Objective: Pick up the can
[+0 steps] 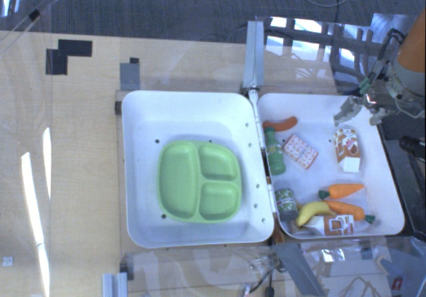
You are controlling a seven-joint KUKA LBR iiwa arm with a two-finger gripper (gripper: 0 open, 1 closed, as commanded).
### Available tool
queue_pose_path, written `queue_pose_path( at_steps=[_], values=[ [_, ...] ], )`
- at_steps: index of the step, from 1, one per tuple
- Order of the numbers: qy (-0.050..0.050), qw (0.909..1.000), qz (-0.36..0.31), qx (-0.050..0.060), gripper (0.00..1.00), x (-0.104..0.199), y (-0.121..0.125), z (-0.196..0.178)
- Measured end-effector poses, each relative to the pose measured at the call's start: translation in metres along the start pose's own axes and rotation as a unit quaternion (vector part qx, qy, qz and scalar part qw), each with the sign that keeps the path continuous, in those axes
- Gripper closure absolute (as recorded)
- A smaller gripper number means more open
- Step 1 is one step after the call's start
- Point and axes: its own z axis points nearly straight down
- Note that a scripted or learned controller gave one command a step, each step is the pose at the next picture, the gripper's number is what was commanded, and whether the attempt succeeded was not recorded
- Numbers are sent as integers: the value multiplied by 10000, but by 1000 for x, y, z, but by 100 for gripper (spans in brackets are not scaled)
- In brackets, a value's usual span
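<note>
Item 1: claw point(365, 106), metal, two-fingered, on the grey arm with orange band point(411, 56) reaching in from the right. We place it over the far right corner of the right-hand shallow white bin point(394, 176). Fingers appear spread, with nothing between them.

Item 2: small white and brown carton point(348, 149), just near of the claw, lying by the right wall.

Item 3: pink checked flat packet point(300, 152), left of the carton, near the bin's middle.

Item 4: red-orange toy sausage point(280, 124), far left part of the bin.

Item 5: green plastic bottle point(273, 153), lying along the left wall.

Item 6: small can with green patterned label point(287, 202), the task's thing. We find it standing in the near left corner, just beside the yellow toy banana point(313, 212), well apart from the claw.

Item 7: two orange toy carrots point(345, 199), near right part, with a white and orange box point(338, 225) at the near wall.

Item 8: left-hand shallow white bin point(140, 156), holding a green three-section plastic tray point(200, 181).

Item 9: pale wooden tabletop point(73, 156), bearing both bins.

Status: we judge the task barely begun. No grasp made; the claw must cross the bin diagonally, descend on the can and lift it. The banana crowds one side.
</note>
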Motion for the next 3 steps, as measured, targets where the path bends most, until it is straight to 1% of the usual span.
queue_pose_path(
  at_steps=[1, 2, 3],
  values=[
    [-4, 10000, 66, -26, 0, 63, 39, 121],
    [-3, 9996, 293, -18, 0, 34, -3, 130],
    [2, 9992, 402, -16, 0, -5, 62, 131]
  ],
)
